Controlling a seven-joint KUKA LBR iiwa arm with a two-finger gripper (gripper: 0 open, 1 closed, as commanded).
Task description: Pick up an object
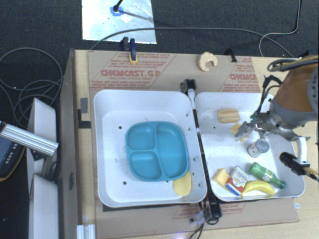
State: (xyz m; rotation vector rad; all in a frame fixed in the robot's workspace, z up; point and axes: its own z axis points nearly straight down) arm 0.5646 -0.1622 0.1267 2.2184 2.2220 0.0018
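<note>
The camera view showed me both white bins side by side on the bench, and my arm [298, 91] reached in from the right over the right bin [209, 128]. The gripper [253, 128] hung low above that bin's middle, and I could not tell whether its fingers were spread or closed, since the wrist hid them from this slant. Just beside it on the near side stood a small silver can [258, 147], close against the gripper but not visibly between anything. To the far left of the gripper lay a tan bread-like block [228, 116], a little apart, and a small yellow piece [236, 129] sat just to its left. Along the near edge of the right bin I saw a yellow wedge [220, 177], a small white and red carton [236, 179], a banana [257, 187] and a green bottle [266, 175] lying on its side, all well clear of the gripper. The left bin [107, 133] held a blue divided plate [157, 151] with a yellow chip-like piece [182, 185] touching its near right corner.
</note>
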